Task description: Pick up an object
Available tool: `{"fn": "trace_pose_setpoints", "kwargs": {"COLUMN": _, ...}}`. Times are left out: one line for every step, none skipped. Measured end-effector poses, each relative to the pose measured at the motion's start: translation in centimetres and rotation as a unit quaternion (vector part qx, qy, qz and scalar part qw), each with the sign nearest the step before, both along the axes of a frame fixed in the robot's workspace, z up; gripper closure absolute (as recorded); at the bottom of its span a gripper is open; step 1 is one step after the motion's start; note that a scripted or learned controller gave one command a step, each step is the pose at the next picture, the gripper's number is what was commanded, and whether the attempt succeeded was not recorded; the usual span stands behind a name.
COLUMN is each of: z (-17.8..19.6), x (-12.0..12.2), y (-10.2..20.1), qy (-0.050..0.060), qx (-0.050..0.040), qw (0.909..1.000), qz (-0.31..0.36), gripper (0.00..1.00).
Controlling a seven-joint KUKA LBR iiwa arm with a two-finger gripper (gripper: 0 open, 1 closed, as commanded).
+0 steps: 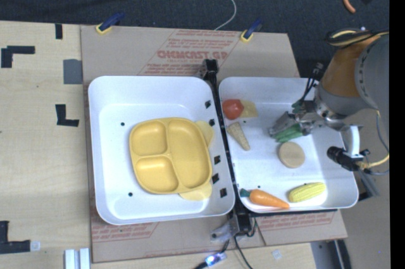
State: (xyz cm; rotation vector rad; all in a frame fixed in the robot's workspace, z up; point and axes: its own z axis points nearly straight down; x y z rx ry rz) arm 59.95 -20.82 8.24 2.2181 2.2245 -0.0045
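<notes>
While the arm reaches into the right bin (pixel 335 198), I see its gripper (pixel 286 128) over a green object (pixel 290 133); jaws' state I cannot tell; tan disc (pixel 292 154) just below, corn (pixel 307 192) and carrot (pixel 268 199) near the front wall.

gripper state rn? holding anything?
Gripper: low in the right white bin, over a green object; open, shut or holding cannot be told.
</notes>
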Motion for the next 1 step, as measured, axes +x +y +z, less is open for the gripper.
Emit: {"fn": "trace_pose_setpoints", "kwargs": {"z": 1.25, "x": 0.10, "y": 0.08, "qy": -0.001, "qx": 0.0005, "qw": 1.0000, "qz": 0.001, "gripper": 1.00}}
